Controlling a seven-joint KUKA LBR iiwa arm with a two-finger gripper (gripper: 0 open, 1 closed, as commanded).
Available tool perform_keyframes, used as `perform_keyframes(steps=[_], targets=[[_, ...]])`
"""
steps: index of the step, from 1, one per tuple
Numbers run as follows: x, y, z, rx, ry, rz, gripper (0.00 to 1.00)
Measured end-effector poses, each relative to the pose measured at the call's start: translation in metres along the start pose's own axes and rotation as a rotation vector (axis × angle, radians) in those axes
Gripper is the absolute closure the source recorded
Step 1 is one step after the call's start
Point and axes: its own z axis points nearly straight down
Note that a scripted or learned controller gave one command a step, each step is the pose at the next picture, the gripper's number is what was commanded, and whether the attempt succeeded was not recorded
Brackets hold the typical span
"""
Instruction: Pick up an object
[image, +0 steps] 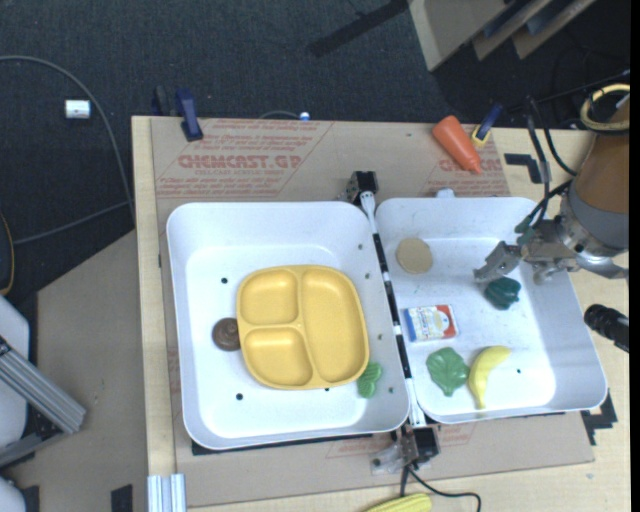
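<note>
My gripper (517, 272) hangs over the right bin (560, 385) near its far right side, open, with nothing between its fingers. One grey finger (493, 266) points toward the bin's middle. A dark green object (503, 292) lies just below the fingertips, apart from them. Also in this bin are a tan round disc (413, 256), a small red and white packet (432, 323), a light green leafy piece (448, 368) and a yellow banana (486, 372).
The left bin (190, 300) holds a yellow divided plate (300, 327), a brown round piece (226, 334) and a small green piece (370, 379). An orange carrot-like object (457, 145) lies on the board behind the right bin. Cables hang at the far right.
</note>
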Motion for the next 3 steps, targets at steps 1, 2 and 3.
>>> perform_keyframes(steps=[1,2,3], targets=[[-0.060,0.041,0.072,0.001,-0.002,0.002,0.00],[-0.038,0.027,0.123,0.001,0.000,0.000,0.00],[-0.039,0.028,0.112,-0.003,-0.001,0.001,1.00]])
